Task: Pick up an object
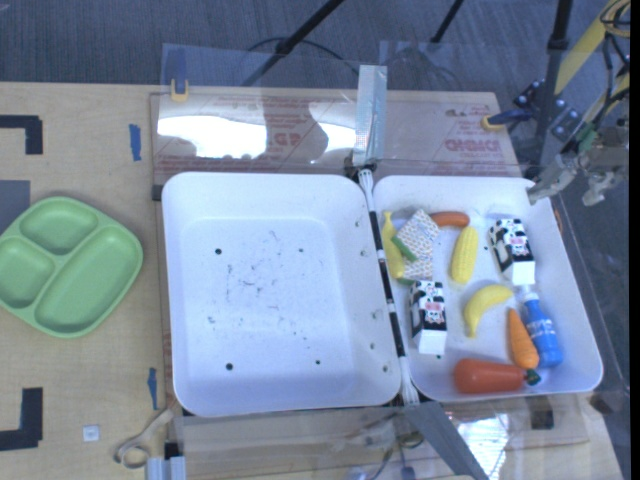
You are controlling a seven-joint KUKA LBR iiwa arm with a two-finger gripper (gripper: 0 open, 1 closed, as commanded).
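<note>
Jaws' state cannot be told, gripper [577, 171] metallic, beside glossy white right bin [583, 298]; ridged yellow corn [465, 253]

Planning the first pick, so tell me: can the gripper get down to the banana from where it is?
Probably yes. The banana lies uncovered in the right bin, apart from the corn, and the gripper sits beyond that bin's far right corner.

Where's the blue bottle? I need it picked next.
The blue bottle lies in the right bin, near its right wall, beside the carrot and below a cow-print carton.
</note>
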